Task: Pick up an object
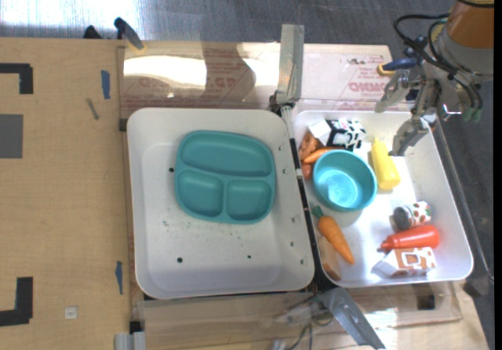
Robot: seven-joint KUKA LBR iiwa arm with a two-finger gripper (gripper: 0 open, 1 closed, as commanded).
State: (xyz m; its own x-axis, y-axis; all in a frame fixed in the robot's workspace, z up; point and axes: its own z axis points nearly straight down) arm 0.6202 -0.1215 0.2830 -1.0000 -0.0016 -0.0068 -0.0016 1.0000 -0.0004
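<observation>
- Blue bowl [343, 179], down-left of the gripper: its curved rim may slip from a pinch.
- Yellow block [383, 164], just below-left, crowds that bowl; fingers could jam between them.
- Gripper [411, 117] hangs released, grasping nothing, near the bin wall [444, 160]: collision risk.

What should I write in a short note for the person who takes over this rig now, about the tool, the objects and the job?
Tool: open, holding nothing, hanging over the far right corner of the right bin.
Right bin holds: blue bowl, yellow piece, carrot, black-and-white toy, red bottle, and a few small items I cannot identify.
Left bin holds a teal divided plate.
Done: nothing lifted yet.
Left: choose an object, lower, close, lift. The yellow piece lies nearest the tool, so it is probably the easiest target.
</observation>
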